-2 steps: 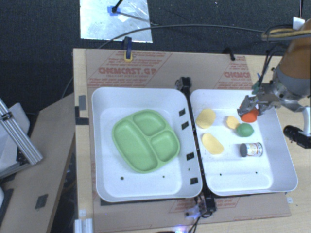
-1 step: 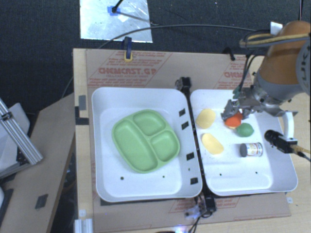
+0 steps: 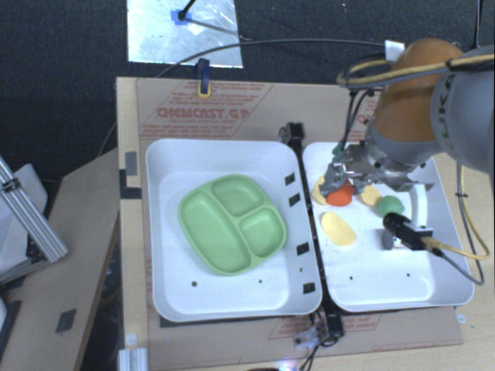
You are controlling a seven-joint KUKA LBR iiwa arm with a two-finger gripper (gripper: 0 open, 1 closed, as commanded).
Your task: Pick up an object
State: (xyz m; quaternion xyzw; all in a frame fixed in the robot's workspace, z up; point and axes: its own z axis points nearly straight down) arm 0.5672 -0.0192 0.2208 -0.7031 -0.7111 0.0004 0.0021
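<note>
The likeliest target is the orange piece (image 3: 339,199), lying in the right bin (image 3: 387,284) close to that bin's inner wall. The hand (image 3: 335,179) sits directly over it, touching it or nearly so. From this slanted view I cannot tell how far open the hand is, or whether it has hold of anything; nothing can be called grasped.

The main risk, as I judge it, is crowding. A yellow sliver (image 3: 318,192) lies just beside the orange piece on its wall side, and a pale yellow piece (image 3: 370,195) lies just beside it on the other. A green piece (image 3: 390,205) sits a little beyond that. A pale yellow oval (image 3: 338,229) lies near the orange piece, on the side toward the view's bottom. A close made slightly off centre could catch a neighbour instead, or pinch two things at once and drop both on the lift.

The orange piece looks small and rounded, so it may squirt sideways out of a closing grip, toward the wall or into the oval.

The wall itself is a second hazard: so near the orange piece, it leaves little room on that side, and a scrape could shift the bin.

Further from the orange piece, past the wall, the left bin (image 3: 174,284) holds a green divided plate (image 3: 232,222), well clear of any trouble.
</note>
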